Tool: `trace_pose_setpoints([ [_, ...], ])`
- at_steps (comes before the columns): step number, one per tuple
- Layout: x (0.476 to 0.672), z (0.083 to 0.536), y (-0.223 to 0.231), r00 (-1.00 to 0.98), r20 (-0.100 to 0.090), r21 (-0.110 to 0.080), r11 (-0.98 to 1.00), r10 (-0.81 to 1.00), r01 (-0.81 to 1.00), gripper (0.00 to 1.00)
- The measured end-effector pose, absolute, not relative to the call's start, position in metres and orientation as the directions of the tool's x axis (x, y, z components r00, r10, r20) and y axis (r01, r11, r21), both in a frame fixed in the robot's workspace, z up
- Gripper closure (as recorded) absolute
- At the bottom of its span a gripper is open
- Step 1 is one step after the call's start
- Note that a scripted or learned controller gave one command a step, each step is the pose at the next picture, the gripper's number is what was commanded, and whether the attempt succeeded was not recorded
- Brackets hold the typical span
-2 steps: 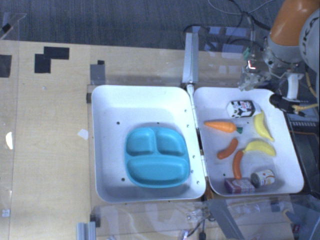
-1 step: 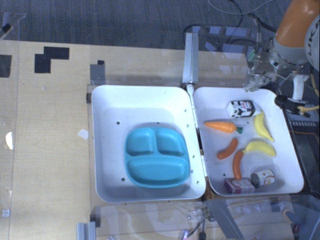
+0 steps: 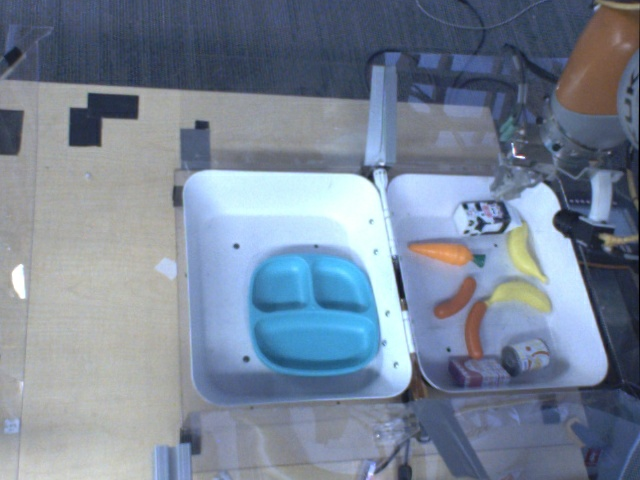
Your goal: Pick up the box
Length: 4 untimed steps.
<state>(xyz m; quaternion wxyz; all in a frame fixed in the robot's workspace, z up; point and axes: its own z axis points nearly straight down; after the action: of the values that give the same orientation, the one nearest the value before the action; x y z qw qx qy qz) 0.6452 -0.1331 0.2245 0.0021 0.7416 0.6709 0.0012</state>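
Looking down on the bench, you see the arm (image 3: pixel 598 58) reaching in from the right, its orange band high at the upper right corner of the view. The gripper (image 3: pixel 517 176) hangs over the far rim of the right bin (image 3: pixel 590 338), and you cannot tell from this slant how its fingers stand, because the metal parts blur together there.

Just below and slightly left of the fingers lies the box (image 3: pixel 482 217), a small white carton with dark print, resting on the bin floor near the far wall. It sits close to the gripper, but you cannot tell whether the two touch; nothing shows between the fingers.

Nearer to you than the box, a carrot (image 3: pixel 441 253) lies across the bin with its tip pointing left. To the right of the box, a banana (image 3: pixel 524 252) curves down along the bin, and a second banana (image 3: pixel 521 295) lies below it. Two sausages (image 3: pixel 455 297) sit toward the middle of the bin, one slanted and one (image 3: pixel 476 328) nearly upright in the view. At the near edge, well apart from the fingers, a can (image 3: pixel 526 356) lies on its side just beside a purple packet (image 3: pixel 477 372).

Far to the left of the fingers, the left bin (image 3: pixel 210 268) holds a blue divided plate (image 3: pixel 314 313) with three compartments.
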Motion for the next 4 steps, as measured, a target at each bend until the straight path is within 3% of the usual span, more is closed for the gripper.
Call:
trace_pose_setpoints([
  [1, 0.644, 0.235, -0.132, 0.114, 0.000, 0.006, -0.114, 0.993, 0.993, 1.00],
  [2, 0.644, 0.235, -0.132, 0.114, 0.000, 0.006, -0.114, 0.993, 0.993, 0.00],
  [3, 0.630, 0.112, -0.087, 0.037, 0.000, 0.003, -0.037, 0.999, 0.999, 0.00],
  [4, 0.629, 0.108, -0.108, -0.033, 0.000, 0.006, 0.033, 0.999, 0.999, 0.00],
])
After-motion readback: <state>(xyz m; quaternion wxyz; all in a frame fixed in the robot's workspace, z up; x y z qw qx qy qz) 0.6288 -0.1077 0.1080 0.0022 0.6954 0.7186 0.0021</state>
